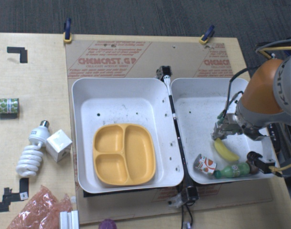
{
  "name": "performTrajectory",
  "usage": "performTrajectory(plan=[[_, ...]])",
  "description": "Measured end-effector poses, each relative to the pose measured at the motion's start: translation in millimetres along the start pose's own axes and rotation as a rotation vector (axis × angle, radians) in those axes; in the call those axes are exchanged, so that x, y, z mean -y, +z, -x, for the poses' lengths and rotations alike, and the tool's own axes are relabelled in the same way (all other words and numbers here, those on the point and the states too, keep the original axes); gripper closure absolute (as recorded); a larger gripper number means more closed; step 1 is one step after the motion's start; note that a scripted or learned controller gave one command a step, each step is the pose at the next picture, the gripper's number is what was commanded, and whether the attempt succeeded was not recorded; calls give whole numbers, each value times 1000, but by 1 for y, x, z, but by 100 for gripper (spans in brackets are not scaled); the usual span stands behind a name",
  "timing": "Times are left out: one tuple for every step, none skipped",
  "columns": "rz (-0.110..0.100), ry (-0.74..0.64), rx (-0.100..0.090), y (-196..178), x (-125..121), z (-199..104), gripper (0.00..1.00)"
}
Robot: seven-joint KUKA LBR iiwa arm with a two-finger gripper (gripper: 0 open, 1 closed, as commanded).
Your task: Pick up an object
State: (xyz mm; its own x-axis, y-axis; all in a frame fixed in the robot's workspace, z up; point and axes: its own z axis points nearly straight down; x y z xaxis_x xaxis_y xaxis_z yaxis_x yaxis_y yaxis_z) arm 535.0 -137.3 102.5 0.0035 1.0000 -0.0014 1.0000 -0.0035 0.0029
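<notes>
The bench carried two white bins; in the right bin (pixel 193 109) the gripper (pixel 225 129), its opening indiscernible, hung just above the banana (pixel 226 151), which ran diagonally down-right.

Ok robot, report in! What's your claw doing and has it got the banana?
Gripper low in right bin, just above banana. Banana lying loose, not held. Green bottle and small carton beside it.

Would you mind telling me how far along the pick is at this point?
Done: the gripper is down in the right bin, just above the banana. In hand: nothing visibly; the banana lies on the bin floor. Left: closing on an object and lifting it.
</notes>
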Motion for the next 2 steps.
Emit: performTrajectory(plan=[[0,0,0,0,0,0,0],[2,1,1,-10,-1,1,100]])
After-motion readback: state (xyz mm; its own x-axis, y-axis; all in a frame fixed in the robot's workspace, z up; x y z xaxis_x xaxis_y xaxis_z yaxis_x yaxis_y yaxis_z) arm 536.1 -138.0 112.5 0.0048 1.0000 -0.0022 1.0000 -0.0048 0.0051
